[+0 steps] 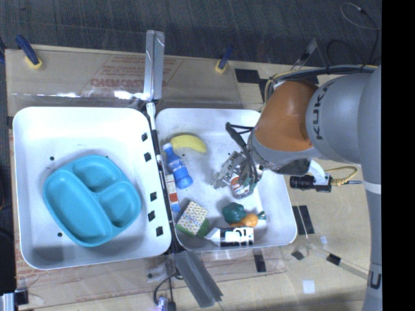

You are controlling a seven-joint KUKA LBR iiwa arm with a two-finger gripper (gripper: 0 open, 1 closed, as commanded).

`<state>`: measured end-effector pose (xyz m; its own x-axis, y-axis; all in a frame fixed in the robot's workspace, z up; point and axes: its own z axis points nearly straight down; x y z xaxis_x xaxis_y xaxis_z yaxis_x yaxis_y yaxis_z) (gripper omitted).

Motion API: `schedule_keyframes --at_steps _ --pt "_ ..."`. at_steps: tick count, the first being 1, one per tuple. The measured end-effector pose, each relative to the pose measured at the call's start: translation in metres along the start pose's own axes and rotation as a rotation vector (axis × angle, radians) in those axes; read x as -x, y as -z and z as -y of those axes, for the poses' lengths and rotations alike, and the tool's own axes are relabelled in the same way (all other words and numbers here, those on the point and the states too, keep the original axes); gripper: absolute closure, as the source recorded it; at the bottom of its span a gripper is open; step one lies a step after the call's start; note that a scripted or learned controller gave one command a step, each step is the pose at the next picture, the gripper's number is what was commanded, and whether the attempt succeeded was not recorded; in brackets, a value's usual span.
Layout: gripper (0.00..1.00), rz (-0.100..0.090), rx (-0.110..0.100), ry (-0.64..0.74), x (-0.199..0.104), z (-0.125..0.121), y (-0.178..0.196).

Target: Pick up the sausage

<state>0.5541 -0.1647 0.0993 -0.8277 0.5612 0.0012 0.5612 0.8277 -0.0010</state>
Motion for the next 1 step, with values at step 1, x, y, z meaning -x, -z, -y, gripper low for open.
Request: schedule_keyframes --at_steps 1 --pt "1.00 -0.001 0.001 -0.010 -0.0116 -0.0060 -0.0076"
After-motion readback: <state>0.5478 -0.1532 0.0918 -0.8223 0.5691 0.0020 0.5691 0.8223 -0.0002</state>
